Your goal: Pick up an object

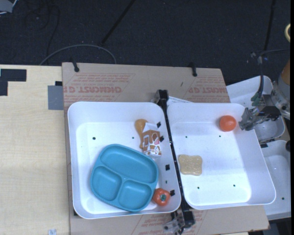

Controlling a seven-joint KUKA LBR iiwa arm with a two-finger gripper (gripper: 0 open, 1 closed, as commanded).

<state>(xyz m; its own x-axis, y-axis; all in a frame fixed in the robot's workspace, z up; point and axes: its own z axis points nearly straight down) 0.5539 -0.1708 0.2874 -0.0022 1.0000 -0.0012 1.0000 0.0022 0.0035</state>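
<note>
Camera view: gripper (pixel 248 119) at right bin's (pixel 264 180) far right rim; finger state cannot be told. Orange ball (pixel 227 123) just left of it, unheld. Cracker (pixel 190 164) farther left; blue tray (pixel 123 177) well left.

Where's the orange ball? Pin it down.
The orange ball lies in the right bin, near its far right corner, just left of the end effector. The tan slice lies nearer the camera, by the divider.
</note>
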